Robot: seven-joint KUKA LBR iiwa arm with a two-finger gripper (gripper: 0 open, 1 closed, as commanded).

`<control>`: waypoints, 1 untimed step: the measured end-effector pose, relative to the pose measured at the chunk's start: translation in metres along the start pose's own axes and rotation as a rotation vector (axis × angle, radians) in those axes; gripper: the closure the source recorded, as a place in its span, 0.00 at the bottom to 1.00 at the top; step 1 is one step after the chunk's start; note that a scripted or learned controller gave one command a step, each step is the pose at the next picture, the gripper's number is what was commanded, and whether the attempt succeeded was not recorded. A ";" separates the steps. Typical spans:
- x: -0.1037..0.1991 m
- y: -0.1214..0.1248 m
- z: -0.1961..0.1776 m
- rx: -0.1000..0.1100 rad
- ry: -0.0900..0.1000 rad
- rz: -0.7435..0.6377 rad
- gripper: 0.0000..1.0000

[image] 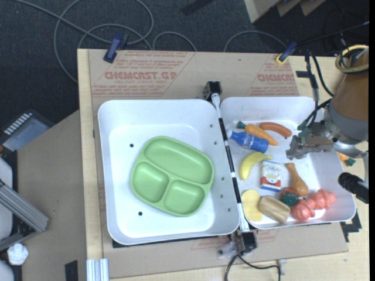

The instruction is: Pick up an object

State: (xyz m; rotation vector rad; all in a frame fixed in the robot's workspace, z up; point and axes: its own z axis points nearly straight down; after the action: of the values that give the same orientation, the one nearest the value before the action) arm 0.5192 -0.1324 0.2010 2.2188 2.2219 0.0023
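Right now the gripper (300, 146) hovers low over the right bin (304, 105), prob. lining up a grab; whether it's open or shut I can't tell, and nothing shows in its grasp. Likeliest target, the chicken drumstick (296, 181), lies just below the gripper, w/ a small carton (270, 175) left of it. Sausage (275, 128) and carrot (261, 134) sit up-left of the gripper.

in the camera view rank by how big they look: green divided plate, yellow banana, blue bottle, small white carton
1. Green three-compartment plastic plate, by far the largest.
2. Yellow toy banana.
3. Blue toy bottle and small white carton with red print look about alike, so I won't rank them.
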 end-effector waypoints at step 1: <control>-0.001 -0.001 0.001 0.001 0.000 0.001 0.00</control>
State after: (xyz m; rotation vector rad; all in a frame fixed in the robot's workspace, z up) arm 0.5186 -0.1330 0.2005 2.2206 2.2212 0.0004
